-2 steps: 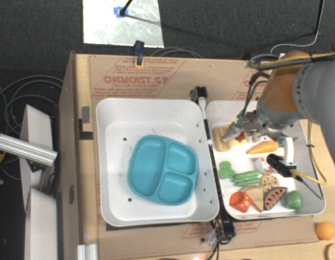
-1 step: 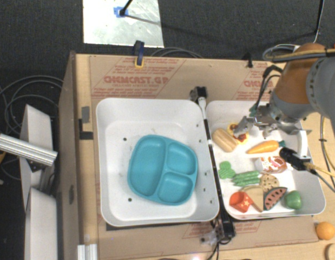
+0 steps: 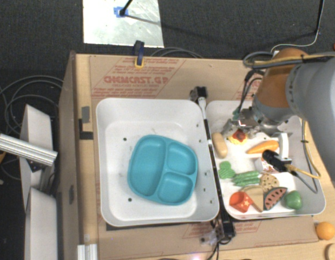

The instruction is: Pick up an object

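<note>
My gripper (image 3: 236,125) hangs low over the far left part of the right bin (image 3: 313,202). Just below it lies a small red and yellow piece (image 3: 238,136). Beside that lie a tan bread roll (image 3: 218,144) near the bin's left wall and an orange carrot (image 3: 262,147) to the right. Toward the front of the bin are a green leaf (image 3: 226,171), green beans (image 3: 247,177), a red pepper (image 3: 240,201), a watermelon slice (image 3: 275,197) and a green lime (image 3: 292,200). I see nothing between the gripper and the toys.
The left bin (image 3: 116,123) holds a blue divided tray (image 3: 162,169). A black clip (image 3: 199,95) sits at the far end of the wall between the bins. An orange ball (image 3: 324,231) lies outside the right bin on the bench.
</note>
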You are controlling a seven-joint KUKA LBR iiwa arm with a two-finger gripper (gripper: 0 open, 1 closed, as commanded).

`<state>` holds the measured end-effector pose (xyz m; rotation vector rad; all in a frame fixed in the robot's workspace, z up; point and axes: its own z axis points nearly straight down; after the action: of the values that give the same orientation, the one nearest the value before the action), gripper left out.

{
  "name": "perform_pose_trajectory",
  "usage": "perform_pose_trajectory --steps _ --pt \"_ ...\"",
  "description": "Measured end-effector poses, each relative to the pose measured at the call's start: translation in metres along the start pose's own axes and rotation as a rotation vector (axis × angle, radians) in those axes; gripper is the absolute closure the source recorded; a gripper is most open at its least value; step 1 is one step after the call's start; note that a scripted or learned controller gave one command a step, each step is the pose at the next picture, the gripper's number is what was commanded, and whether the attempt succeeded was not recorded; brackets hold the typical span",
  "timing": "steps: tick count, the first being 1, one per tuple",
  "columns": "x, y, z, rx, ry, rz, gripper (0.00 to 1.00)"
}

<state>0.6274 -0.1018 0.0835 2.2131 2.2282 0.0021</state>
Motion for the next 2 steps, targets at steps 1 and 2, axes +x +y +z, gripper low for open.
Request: perform_pose_trajectory --steps 1,2 --pt "-0.002 0.002 -0.016 -0.004 0.001 0.001 1.0" --pt "0.078 -0.035 -0.106 -0.003 0.003 -0.004 1.0"
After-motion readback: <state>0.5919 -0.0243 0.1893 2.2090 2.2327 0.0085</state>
